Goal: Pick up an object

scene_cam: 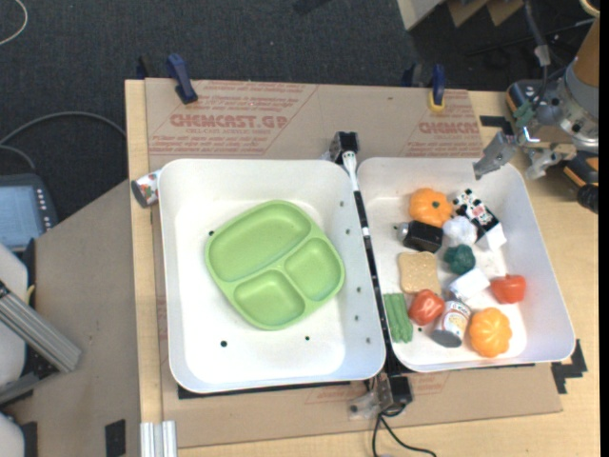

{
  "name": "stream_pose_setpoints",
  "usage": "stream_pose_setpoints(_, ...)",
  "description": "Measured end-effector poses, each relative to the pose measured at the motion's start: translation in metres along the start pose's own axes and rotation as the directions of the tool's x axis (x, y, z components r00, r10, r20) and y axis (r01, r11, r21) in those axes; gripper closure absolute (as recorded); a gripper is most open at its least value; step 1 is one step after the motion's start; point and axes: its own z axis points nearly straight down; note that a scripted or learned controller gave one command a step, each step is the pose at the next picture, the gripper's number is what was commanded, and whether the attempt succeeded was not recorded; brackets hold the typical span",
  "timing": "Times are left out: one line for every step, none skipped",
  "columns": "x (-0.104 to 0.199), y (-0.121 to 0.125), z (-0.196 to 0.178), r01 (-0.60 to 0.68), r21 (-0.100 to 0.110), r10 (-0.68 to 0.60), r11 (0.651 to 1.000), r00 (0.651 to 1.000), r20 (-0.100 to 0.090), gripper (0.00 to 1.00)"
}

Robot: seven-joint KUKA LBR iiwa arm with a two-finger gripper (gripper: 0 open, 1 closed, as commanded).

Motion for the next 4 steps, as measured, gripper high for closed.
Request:
stream_pose_setpoints(0.046,-0.059,0.082,0.0,0.013,0.0,1.0,1.0,-0.005,0.0)
stream_pose_setpoints(0.048,-0.118,0.153,0.001,-0.024,-0.001,1.0,1.0,0.008,0.0)
stream_pose_setpoints(0.09,-0.143,0.065,0.004,-0.007,-0.004,1.0,1.0,0.0,0.0)
stream_pose_setpoints(0.08,-0.138,0.149,-0.001,-0.025,0.001,1.0,1.0,0.009,0.0)
